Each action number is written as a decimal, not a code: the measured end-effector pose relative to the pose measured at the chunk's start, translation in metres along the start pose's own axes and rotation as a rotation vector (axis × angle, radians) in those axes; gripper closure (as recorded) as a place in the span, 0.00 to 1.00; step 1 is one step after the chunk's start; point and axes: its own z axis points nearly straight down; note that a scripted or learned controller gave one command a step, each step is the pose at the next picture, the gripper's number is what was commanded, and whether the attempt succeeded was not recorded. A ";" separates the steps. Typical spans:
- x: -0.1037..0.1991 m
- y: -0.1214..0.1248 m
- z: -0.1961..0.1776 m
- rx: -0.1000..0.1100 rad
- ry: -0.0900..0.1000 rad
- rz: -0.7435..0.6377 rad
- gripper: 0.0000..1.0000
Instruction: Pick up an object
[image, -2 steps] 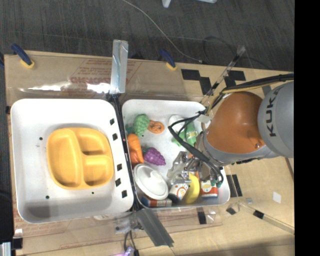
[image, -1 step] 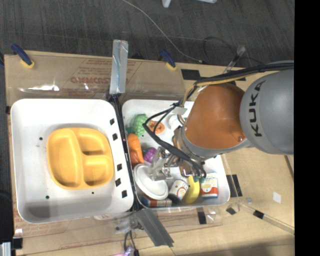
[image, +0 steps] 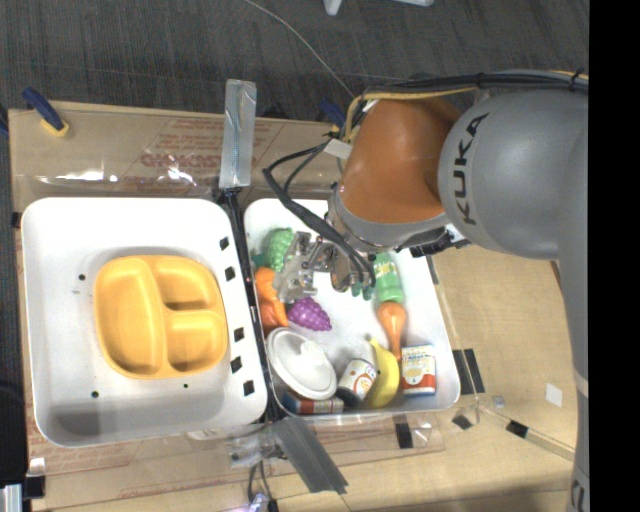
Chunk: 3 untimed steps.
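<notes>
Gripper hangs low in the right bin, near its left wall; whether it grips anything I cannot tell. Grapes lie just below it, a carrot by the wall, a bowl and banana crowd the front edge. Left bin holds a yellow tray with bare floor around it.

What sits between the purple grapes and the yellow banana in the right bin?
In the camera view, a white bowl and a small can sit between purple grapes and yellow banana.
</notes>
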 end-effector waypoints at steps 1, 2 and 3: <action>-0.021 -0.037 -0.094 0.002 -0.004 0.157 1.00; -0.005 0.046 -0.037 0.000 0.005 0.089 1.00; -0.044 0.033 -0.078 0.002 0.000 0.171 1.00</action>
